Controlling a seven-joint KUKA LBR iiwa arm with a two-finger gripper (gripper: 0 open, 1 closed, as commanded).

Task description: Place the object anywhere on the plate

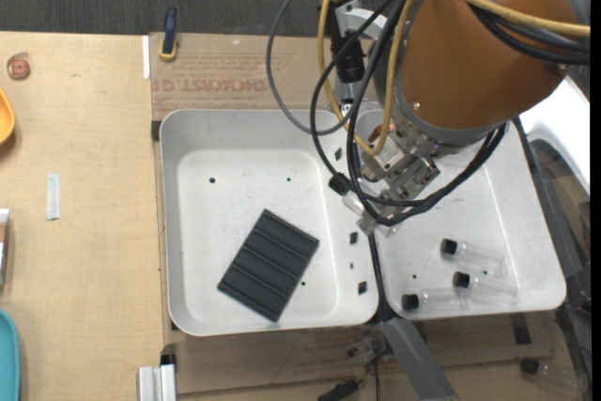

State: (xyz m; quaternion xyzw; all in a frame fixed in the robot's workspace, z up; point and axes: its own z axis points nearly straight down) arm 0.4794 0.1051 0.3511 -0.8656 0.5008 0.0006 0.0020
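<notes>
Task barely begun: the black plate (269, 264) lies bare in the left bin (188, 146), three vials (460, 277) remain at its 3 o'clock, and the gripper (399, 178) above them has an indiscernible state.

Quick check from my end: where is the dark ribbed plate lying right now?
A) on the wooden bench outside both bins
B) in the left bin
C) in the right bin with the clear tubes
B: the dark ribbed plate lies flat on the floor of the left bin, while the clear tubes lie in the right bin.
</notes>
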